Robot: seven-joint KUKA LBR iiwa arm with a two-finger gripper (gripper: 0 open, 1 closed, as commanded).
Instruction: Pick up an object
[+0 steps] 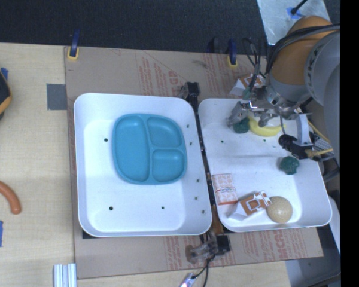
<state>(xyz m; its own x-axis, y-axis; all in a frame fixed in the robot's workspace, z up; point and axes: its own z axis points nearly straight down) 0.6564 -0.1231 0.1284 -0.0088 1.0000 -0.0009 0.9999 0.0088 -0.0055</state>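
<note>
So my hand (252, 118) is down at the far end of the right bin (218, 160), fingers spread apart with nothing between them. One fingertip (234, 121) sits right against a small dark green object (242, 126), and just to the other side of the hand there's a yellow object (267, 128) lying flat on the bin floor, partly under my wrist. Further toward the near end from the hand is another dark green lump (289, 164), well apart from the first one. Way down at the near edge of that bin, a long way from my hand, there's a tan round ball (279, 209), an orange and white carton (249, 205) touching it, and a red-print packet (224, 188) just beside those. The left bin (93, 208), well off to the side of my hand, holds a blue divided plate (149, 148). Out on the bench (30, 160) there's a sausage (7, 196).
</note>
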